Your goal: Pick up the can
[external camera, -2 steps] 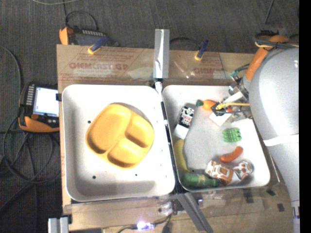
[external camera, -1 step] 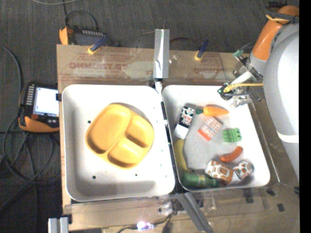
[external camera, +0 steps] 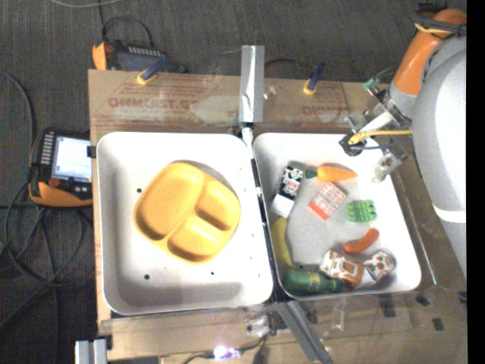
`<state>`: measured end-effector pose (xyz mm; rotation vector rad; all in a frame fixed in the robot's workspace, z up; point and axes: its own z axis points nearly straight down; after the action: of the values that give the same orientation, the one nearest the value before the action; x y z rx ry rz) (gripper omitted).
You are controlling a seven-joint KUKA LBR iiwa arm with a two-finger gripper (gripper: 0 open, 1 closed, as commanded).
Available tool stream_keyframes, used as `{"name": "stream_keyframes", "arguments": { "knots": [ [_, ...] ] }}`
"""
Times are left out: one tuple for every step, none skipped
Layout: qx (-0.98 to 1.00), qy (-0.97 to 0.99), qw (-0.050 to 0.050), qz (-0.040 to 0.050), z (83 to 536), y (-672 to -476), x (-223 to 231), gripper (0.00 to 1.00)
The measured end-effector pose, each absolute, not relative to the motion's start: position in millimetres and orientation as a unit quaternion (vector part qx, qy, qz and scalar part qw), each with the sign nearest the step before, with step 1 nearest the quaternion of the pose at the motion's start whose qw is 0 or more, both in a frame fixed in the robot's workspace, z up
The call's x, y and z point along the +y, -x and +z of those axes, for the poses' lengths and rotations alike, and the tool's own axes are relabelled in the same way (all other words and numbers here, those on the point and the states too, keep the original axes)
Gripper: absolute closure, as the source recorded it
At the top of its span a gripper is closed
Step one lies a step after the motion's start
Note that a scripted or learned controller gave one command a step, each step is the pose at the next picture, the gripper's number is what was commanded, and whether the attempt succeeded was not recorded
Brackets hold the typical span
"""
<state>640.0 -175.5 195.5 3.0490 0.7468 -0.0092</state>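
The can (external camera: 380, 265), small with a red, white and brown label, lies on its side in the near right corner of the right bin (external camera: 405, 226). Beside it on the left lies a brown and white carton (external camera: 340, 268). My gripper (external camera: 384, 166) hangs over the far right corner of the same bin, well away from the can and with nothing visibly in it.
The right bin also holds a carrot (external camera: 334, 173), a black and white box (external camera: 289, 181), a red packet (external camera: 327, 201), a green toy (external camera: 362, 211), a sausage (external camera: 361, 241), a banana (external camera: 280, 241) and a green bottle (external camera: 311, 282). A yellow divided plate (external camera: 189, 211) lies in the left bin (external camera: 121, 279).
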Motion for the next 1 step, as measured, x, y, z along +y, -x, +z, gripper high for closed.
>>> {"name": "stream_keyframes", "arguments": {
  "knots": [
    [0.141,-0.99,0.001,0.0006,88.2,-573.7,-118.8,0.0]
  ]
}}
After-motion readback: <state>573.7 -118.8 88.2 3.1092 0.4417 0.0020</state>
